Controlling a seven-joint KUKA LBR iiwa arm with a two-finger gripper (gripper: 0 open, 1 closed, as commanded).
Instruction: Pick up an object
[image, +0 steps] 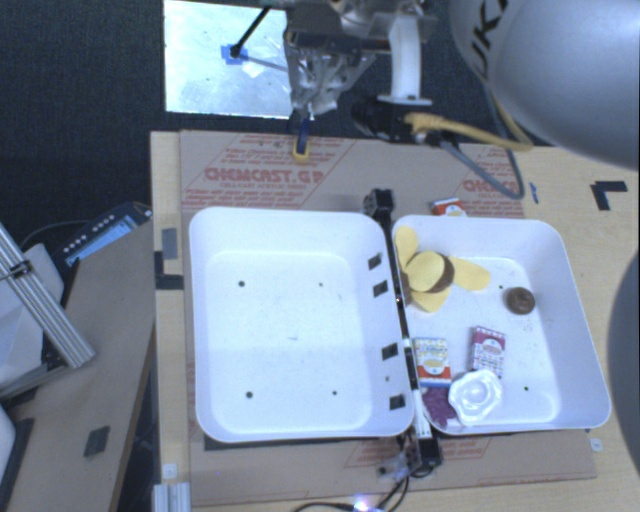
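Left bin (290, 325): bare white floor. Right bin (560, 330): yellow chips (432, 270) heaped at its upper left, one brown disc (518, 300), two small cartons (488, 351), one white cup (474, 395). Tool (316, 95) hangs beyond the bins over the counter (260, 172); finger state: cannot tell.

Bench (170, 350) w/ cardboard sheet (260, 175), two white bins (290, 225) on it.

Yellow chips (428, 271), brown disc (518, 300), small red box (488, 352), flat in right bin (571, 290).
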